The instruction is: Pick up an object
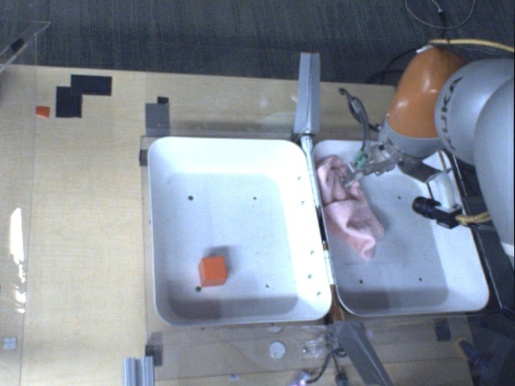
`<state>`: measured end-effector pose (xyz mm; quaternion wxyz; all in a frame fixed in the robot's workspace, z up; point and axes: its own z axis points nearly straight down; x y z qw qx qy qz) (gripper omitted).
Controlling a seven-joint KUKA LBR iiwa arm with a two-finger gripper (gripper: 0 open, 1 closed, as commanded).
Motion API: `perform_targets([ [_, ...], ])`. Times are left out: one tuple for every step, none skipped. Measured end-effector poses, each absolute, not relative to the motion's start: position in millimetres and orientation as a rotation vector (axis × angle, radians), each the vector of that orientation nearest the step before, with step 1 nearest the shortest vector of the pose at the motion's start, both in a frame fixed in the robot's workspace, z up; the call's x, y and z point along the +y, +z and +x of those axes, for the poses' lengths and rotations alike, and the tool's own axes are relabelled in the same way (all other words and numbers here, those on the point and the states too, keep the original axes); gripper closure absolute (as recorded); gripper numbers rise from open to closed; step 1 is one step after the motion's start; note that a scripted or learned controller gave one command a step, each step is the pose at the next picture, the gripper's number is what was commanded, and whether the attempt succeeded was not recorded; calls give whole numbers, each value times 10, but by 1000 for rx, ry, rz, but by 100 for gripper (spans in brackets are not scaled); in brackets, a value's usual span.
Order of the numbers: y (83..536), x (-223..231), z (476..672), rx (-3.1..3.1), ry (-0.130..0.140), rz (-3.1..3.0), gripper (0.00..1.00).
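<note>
A crumpled pink cloth (348, 207) lies against the left wall of the right bin (418, 296). My gripper (354, 170) reaches in from the right and sits at the cloth's upper edge, touching or just above it. An orange block (213, 271) rests in the lower left part of the left bin (169, 215), far from the arm.
A grey divider post (306, 95) stands at the back between the two bins. The arm's grey and orange body (451, 103) covers the right bin's back right corner. Black markers (79, 93) lie on the bench at far left.
</note>
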<state>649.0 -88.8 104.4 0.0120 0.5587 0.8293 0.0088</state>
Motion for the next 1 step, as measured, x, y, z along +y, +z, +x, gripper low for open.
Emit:
perform_targets([
  [1046, -895, 6489, 2584, 26, 1742, 0],
])
